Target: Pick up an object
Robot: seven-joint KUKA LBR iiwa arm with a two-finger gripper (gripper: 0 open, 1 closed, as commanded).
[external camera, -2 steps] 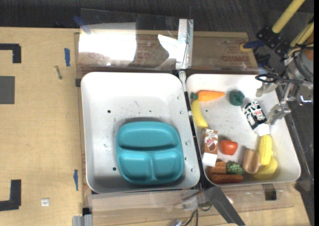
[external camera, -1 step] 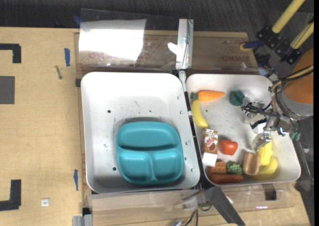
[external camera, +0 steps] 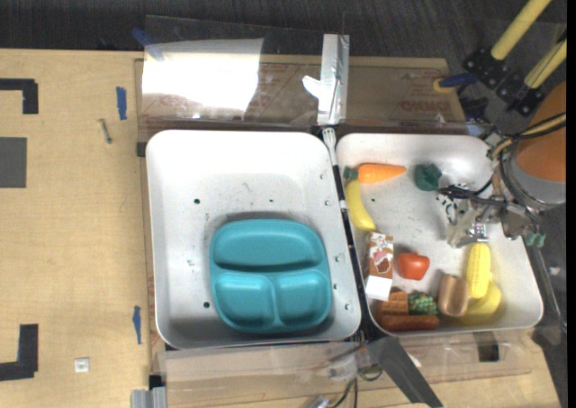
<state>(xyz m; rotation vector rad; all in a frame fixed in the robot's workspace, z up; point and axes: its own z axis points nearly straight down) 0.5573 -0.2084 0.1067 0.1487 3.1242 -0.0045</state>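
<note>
Camera view showed two shallow white plastic bins side by side on the bench. The left bin [external camera: 162, 217] held a teal plastic divided plate [external camera: 268, 273] toward its near side. The right bin [external camera: 405, 213] held a scatter of toy food.

The grey arm with the orange band [external camera: 540, 163] reached in from the right, and its gripper [external camera: 470, 226] hung over the right part of the right bin. Whether the gripper was released or clenched could not be told, and nothing was visibly grasped.

A yellow plastic corn cob [external camera: 478, 269] lay just near of the gripper, lengthwise near to far, beside a brown cylinder [external camera: 450, 294]. A yellow toy banana [external camera: 358, 208] lay along the left wall. An orange toy carrot [external camera: 380, 173] lay at the far side, and a red toy tomato [external camera: 413, 265] sat mid-bin.

The corn cob was judged the likeliest target. It probably handles as a light, stiff, hollow moulding with a smooth, rounded and somewhat slippery surface. Hold should be taken across its narrow width at mid-length. The neighbouring cylinder leaves little clearance on the left.
</note>
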